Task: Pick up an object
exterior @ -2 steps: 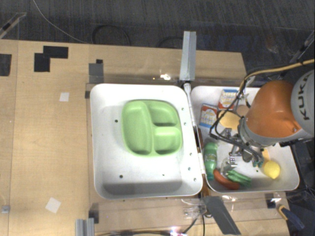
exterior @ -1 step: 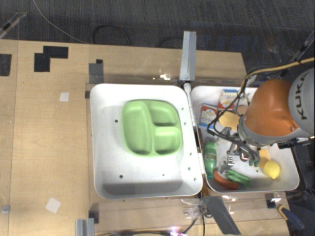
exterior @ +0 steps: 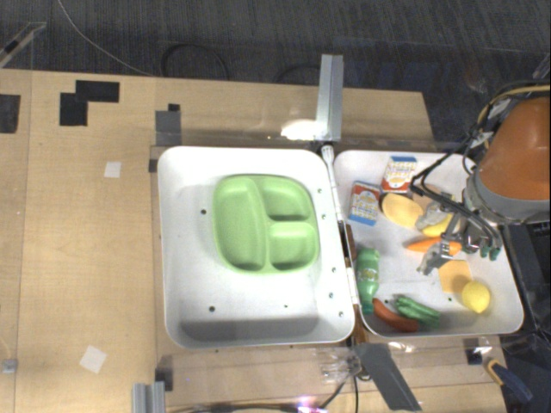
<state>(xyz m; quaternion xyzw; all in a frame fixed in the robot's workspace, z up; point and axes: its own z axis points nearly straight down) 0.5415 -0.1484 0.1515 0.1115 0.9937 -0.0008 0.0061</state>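
The right bin (exterior: 513,315) holds several toy foods. An orange carrot-like piece (exterior: 420,245) lies near its middle, with a yellow piece (exterior: 398,208) just above it. A lemon (exterior: 475,297) and an orange-yellow piece (exterior: 455,274) sit at the lower right. My gripper (exterior: 441,253) hangs low over the middle of this bin, right by the carrot-like piece and partly hiding it. The grey arm with its orange band (exterior: 516,157) reaches in from the right.
Two small cartons (exterior: 399,173) (exterior: 364,203) lie at the top of the right bin. A green bottle (exterior: 368,270), a green vegetable (exterior: 418,309) and a red item (exterior: 389,315) lie along its lower left. A green divided plate (exterior: 263,222) sits in the left bin (exterior: 185,317).
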